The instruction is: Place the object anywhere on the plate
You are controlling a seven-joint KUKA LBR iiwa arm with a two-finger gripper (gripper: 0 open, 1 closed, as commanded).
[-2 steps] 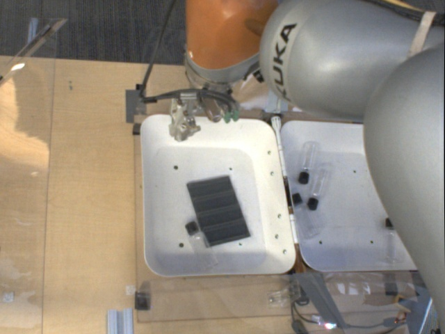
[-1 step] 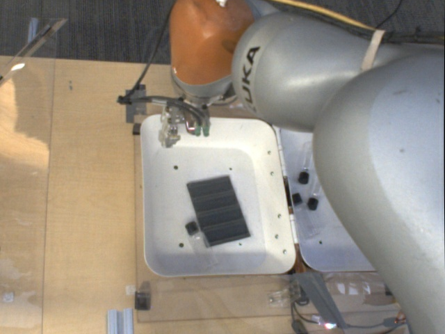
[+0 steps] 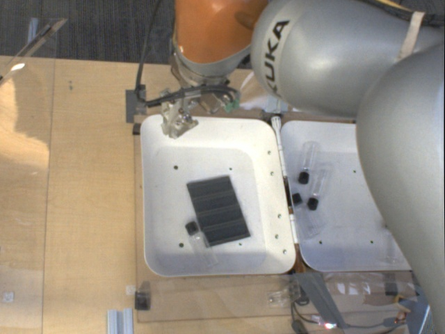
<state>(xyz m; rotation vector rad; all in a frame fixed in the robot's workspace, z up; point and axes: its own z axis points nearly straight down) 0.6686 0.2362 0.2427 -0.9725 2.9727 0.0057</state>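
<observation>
Plate (image 3: pixel 218 210), dark and ribbed, lies flat in the middle of the left bin (image 3: pixel 161 256). 1 clear vial with a black cap (image 3: pixel 195 232) sits against the plate's near-left edge, touching it, not on it. Right of the plate, the right bin (image 3: pixel 334 256) holds 3 more clear vials (image 3: pixel 308 160). Beyond the plate, gripper (image 3: pixel 178 124) hangs over the left bin's far-left rim; can't tell how its jaws stand.

"KUKA" lettering in black, on grey arm (image 3: pixel 306 54)
</observation>
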